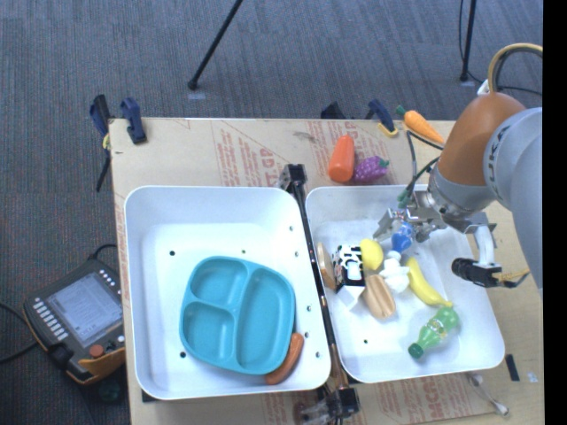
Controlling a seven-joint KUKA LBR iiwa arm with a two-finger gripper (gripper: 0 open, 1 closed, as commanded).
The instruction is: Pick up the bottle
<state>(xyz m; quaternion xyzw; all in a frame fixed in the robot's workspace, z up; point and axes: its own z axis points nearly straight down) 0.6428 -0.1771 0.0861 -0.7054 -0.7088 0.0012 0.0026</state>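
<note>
Gripper (405,231): low over the upper part of the right bin (487,348), wrist angled down from the arm (496,158) at the frame's right. Whether it is released or clenched, I cannot tell; its tip merges with a small blue item beneath it.
Bottle (434,332): green, lying on its side on the floor of the right bin, below and slightly right of the gripper, well apart from it, cap end pointing toward the lower left.
Contact: none seen between gripper and bottle.
Nearest clutter: a banana (425,284) lies between gripper and bottle; a bread-like piece (379,297) and a black-and-white item (351,265) sit below-left of the gripper; a lemon-like yellow piece (371,254) is just left of it.
Further off: a teal divided plate (237,312) rests in the left bin (151,228), far left of the gripper, with a sausage (285,361) at its lower edge.
Outside the bins: an orange piece (342,158) and purple grapes (371,169) on the board above-left of the gripper.
Progress: judged as early; the bottle is not yet grasped or lifted.
Remaining: travel across the banana to the bottle, descend, close on its body, raise it.
Risk noted: the gripper sits over other items, so a wrong pick looks possible.
</note>
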